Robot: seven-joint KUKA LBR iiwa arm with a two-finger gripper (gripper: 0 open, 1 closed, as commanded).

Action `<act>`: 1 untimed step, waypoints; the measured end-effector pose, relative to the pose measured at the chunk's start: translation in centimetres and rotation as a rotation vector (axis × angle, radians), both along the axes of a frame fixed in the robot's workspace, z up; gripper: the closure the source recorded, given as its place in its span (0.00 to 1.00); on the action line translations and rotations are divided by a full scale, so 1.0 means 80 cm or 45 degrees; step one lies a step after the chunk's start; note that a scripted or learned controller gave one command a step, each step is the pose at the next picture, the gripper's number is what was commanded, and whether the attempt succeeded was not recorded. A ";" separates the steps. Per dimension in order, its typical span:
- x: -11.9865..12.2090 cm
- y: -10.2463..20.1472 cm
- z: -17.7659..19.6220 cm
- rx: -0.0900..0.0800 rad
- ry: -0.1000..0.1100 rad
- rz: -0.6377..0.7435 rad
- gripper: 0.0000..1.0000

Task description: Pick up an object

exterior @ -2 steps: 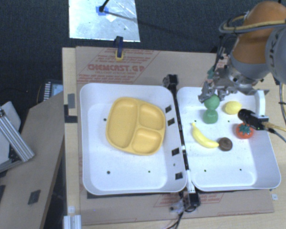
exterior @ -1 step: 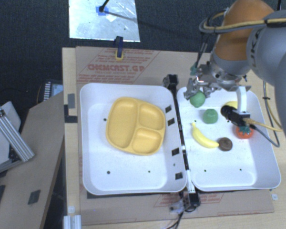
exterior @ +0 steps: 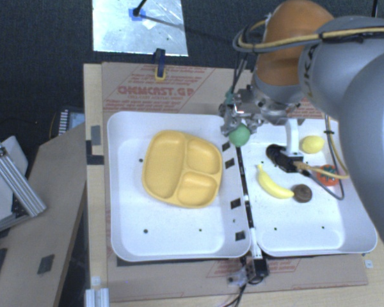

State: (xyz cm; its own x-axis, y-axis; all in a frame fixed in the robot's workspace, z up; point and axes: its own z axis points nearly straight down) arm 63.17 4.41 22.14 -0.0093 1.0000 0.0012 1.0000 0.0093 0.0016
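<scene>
the tool (exterior: 239, 130) is closed on a small green ball (exterior: 240, 137). the ball sits between its two tips, and the grey metal of the tips shows on either side of the ball's upper half. the tool and ball hang over the far end of the ridge where the two white bins meet.

just below the tool in the camera view, the ridge runs toward the near edge of the counter (exterior: 64, 190), with small black tabs along it.

to the view's left of the tool, close by, a yellow divided plate (exterior: 182, 168) lies flat in the left bin (exterior: 125, 229). its nearest corner is just beside the ball, and i cannot tell if they touch.

on the other side of the tool, toward the arm, the right bin (exterior: 307, 238) holds several things. a banana (exterior: 273, 183) lies nearest, below and to the right of the tool. a brown round thing (exterior: 301, 192) touches or almost touches the banana's far tip. a yellow lemon (exterior: 312, 144) sits farther out, about level with the ball. an orange-red thing (exterior: 327, 175) lies below the lemon, too small to name.

behind the tool, beyond the bins, a sheet of brown cardboard (exterior: 157, 89) with red lettering lies flat. farther still is a square of crinkled foil (exterior: 139, 18).
</scene>
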 end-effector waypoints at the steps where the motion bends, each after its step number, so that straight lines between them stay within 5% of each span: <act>1: -0.008 0.068 0.005 0.001 0.000 0.001 1.00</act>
